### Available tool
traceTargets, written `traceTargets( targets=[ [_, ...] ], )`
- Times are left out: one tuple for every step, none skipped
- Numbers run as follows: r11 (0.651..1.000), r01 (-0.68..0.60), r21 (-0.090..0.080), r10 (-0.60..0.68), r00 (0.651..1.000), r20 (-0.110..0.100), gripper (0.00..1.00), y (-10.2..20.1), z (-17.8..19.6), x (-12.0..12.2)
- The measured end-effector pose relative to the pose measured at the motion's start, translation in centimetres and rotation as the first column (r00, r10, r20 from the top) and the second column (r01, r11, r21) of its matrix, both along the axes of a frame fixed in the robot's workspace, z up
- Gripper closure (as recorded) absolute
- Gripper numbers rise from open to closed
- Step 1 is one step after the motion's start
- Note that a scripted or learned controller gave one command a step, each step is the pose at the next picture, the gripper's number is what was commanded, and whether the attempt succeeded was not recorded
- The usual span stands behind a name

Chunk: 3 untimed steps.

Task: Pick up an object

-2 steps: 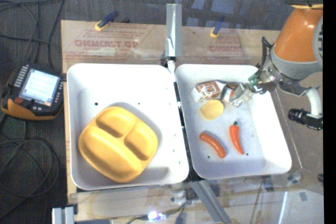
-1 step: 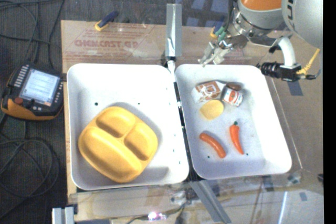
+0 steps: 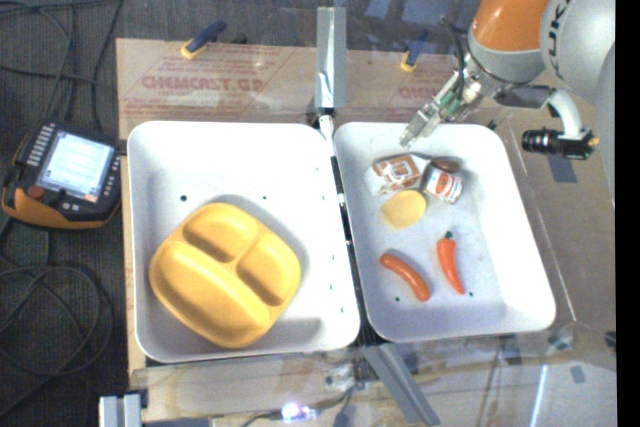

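While the left bin [image 3: 160, 155] carries a yellow tray [image 3: 226, 272] toward its 6 o'clock side, the pickable things sit in the right bin [image 3: 500, 245]: two small packets [image 3: 398, 171] and [image 3: 441, 183] near 12 o'clock, a yellow disc [image 3: 404, 209] just below them and touching the first, then a sausage [image 3: 405, 275] and a carrot [image 3: 449, 264] lying apart toward 6 o'clock. The pincer [image 3: 412, 137] hangs over the right bin's 11 o'clock rim, tilted down toward the packets; I cannot tell whether it is released or clenched, and nothing shows between its tips. The risk I judge greatest is crowding: the packets and disc lie so close that a descent there may nudge them together or catch an edge and slip. Coming down this near the wall could also strike the rim.
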State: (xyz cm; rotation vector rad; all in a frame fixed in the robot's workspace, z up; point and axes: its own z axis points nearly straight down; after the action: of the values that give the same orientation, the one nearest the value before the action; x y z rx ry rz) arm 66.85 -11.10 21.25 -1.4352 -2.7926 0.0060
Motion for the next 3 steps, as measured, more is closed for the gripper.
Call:
traceTargets(
  targets=[
    [1.000, 0.000, 0.000, 0.000, 1.000, 0.001, 0.00, 0.0, 0.0, 0.0],
    [0.999, 0.049, 0.001, -0.049, 0.999, 0.007, 0.00, -2.4, -11.5, -1.8],
    [0.995, 0.097, -0.001, -0.097, 0.995, 0.012, 0.00, -7.9, -12.5, -9.7]
  ],
)
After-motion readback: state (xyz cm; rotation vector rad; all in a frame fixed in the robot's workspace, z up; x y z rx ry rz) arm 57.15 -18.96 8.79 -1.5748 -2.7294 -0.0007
